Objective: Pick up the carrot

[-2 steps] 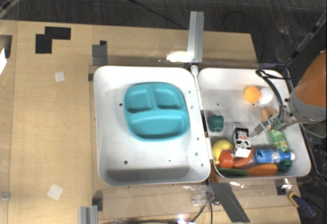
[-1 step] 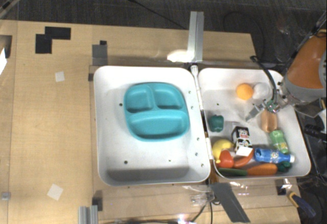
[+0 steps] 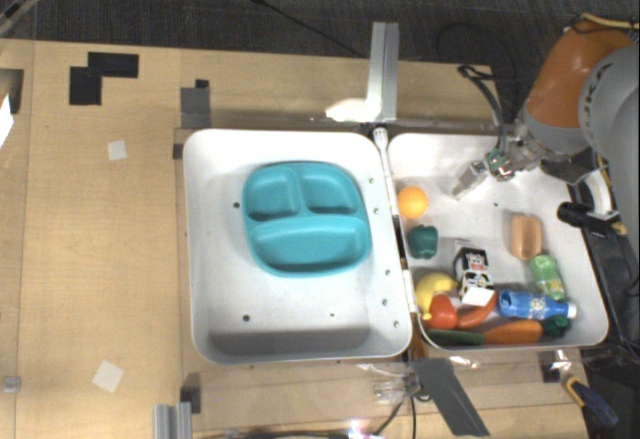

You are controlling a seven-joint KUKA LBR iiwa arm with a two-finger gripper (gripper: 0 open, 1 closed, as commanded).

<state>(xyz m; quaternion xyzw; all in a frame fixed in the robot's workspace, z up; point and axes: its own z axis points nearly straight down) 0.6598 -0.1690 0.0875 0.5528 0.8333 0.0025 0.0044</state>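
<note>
**Arm over the top of the right bin, carrot at the bottom**

Nearest the lower edge of the frame, the right-hand shallow white bin holds a crowded row of toys along its bottom wall. The long orange carrot lies flat there, almost level, just below a blue plastic bottle and touching a dark green vegetable at its left end. A slim red-orange pepper-like piece slants above that, beside a small red tomato-like ball and a yellow lemon-shaped fruit. A small black-and-white boxy toy stands just above them, and a light green ribbed piece sits toward the right wall.

Higher in the same bin lie a tan sausage-shaped roll, a dark green bell pepper and a round orange fruit close to the left wall.

In the left-hand white bin a teal plastic divided plate rests near the middle.

Farther up, the two-finger gripper hangs over the upper part of the right bin, its silvery tip pointing down and to the left, well apart from the carrot. Nothing is seen in it; how wide the fingers stand cannot be told at this size. The grey arm with its orange band enters from the upper right of the frame.

Beyond the bins, a grey metal post stands on the pale wooden bench, where black marks sit at the upper left.
</note>
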